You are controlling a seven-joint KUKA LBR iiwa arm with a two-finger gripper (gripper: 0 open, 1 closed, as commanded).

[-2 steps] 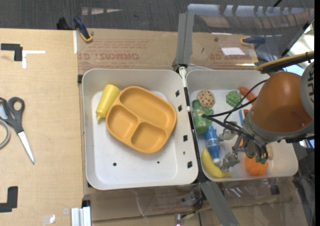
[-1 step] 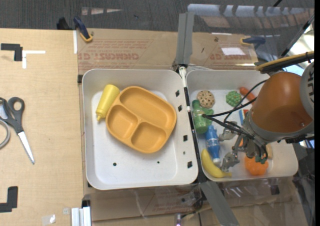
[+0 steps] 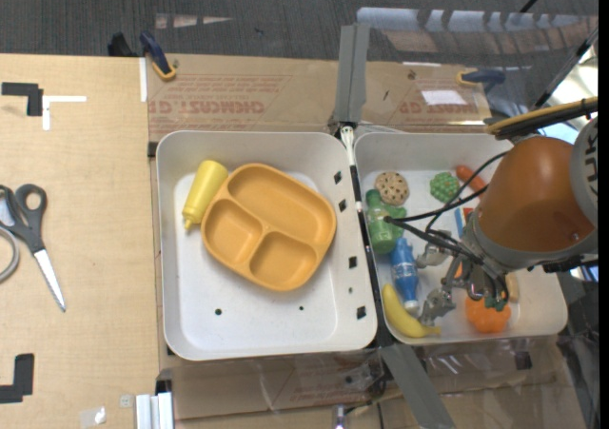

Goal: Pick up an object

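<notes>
Banana [image 3: 403, 317] is the thing we judge to be nearest our hand [image 3: 440, 306]: it lies in the right bin [image 3: 542, 322], near that bin's front-left corner, just to the left of the hand and a little nearer the camera. Its long axis runs from upper left to lower right, curving along the bin's front, so the far tip ends almost under the hand while the stem end points up toward the blue bottle [image 3: 404, 270]. The bottle stands just above the banana, its axis roughly up and down in the view, with a green item [image 3: 383, 227] beyond it and a cookie [image 3: 391, 187] farther back. To the right of the hand, close by, sits an orange [image 3: 488, 316]; a green broccoli-like piece [image 3: 443, 186] lies well back. We cannot tell whether the hand is wide or narrow: cables and the orange wrist band [image 3: 528, 204] crowd over it, and nothing can be seen between its tips, so we do not claim it holds anything. In our judgement the coming move turns on this: the banana is left of and slightly below the hand in the view, so a short shift that way, with the hand turned across the banana's length, would suit. The left bin [image 3: 190, 322] holds a yellow tray [image 3: 266, 227] and a yellow bottle [image 3: 203, 191], well apart from the hand.
</notes>
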